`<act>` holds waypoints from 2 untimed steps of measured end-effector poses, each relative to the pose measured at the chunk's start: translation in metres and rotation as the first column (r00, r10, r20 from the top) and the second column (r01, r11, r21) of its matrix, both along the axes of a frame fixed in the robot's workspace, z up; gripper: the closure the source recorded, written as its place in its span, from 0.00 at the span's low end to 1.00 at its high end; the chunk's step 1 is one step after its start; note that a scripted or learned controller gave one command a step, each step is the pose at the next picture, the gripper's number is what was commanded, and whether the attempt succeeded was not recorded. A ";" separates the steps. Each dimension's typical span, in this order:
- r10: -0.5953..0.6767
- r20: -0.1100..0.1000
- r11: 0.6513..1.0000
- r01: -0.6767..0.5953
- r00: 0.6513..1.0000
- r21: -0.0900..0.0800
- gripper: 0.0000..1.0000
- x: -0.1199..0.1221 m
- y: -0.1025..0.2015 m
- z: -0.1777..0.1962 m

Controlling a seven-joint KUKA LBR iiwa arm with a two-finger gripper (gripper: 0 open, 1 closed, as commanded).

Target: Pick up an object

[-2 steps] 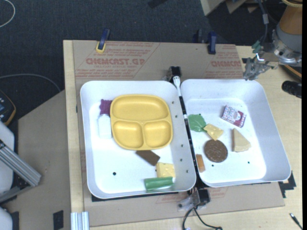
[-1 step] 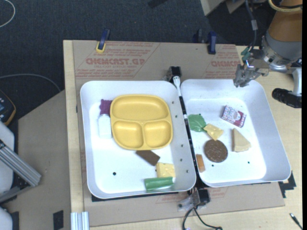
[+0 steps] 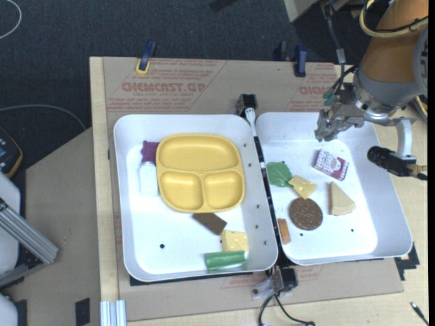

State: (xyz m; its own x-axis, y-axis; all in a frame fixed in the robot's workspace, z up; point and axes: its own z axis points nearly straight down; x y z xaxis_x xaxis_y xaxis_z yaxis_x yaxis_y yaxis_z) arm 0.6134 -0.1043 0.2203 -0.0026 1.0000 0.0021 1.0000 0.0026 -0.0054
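A dark carpeted floor [image 3: 81, 19] surrounds my desk [image 3: 204, 80], a brown board printed with red lettering, held by clamps along its far edge. Two shallow white bins sit on it side by side, touching along a middle seam.

The left bin [image 3: 132, 202] carries a yellow divided plate [image 3: 200, 170] toward its far side. Just left of the plate lie a purple piece [image 3: 149, 150] and a small white bottle [image 3: 147, 179]. Near the plate's near edge is a brown chocolate-coloured slab [image 3: 210, 221], then a yellow cheese block [image 3: 235, 240] and a green piece [image 3: 224, 259] at the near rim.

The right bin [image 3: 387, 216] holds the things I could pick: a red-and-white packet [image 3: 330, 164] toward the far side, a green leaf-shaped piece [image 3: 279, 174] by the seam, a small yellow chunk [image 3: 302, 186] touching it, a round brown cookie [image 3: 306, 214], a pale cheese wedge [image 3: 340, 200] to the cookie's right, and a little orange stick [image 3: 283, 230] near the seam.

My tool [image 3: 331, 126] hangs over the far part of the right bin, beyond the packet and apart from it. I cannot tell how it is set from this angle, and nothing shows caught in it.
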 end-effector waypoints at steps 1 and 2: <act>0.001 0.001 1.000 -0.001 1.000 0.000 1.00 -0.026 0.038 0.004; 0.001 0.001 1.000 -0.001 1.000 0.000 1.00 -0.063 0.076 0.014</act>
State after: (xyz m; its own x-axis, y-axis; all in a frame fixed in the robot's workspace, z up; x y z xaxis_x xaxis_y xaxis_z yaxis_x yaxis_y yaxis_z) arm 0.5499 -0.0282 0.2347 -0.0033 1.0000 0.0025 1.0000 0.0033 -0.0046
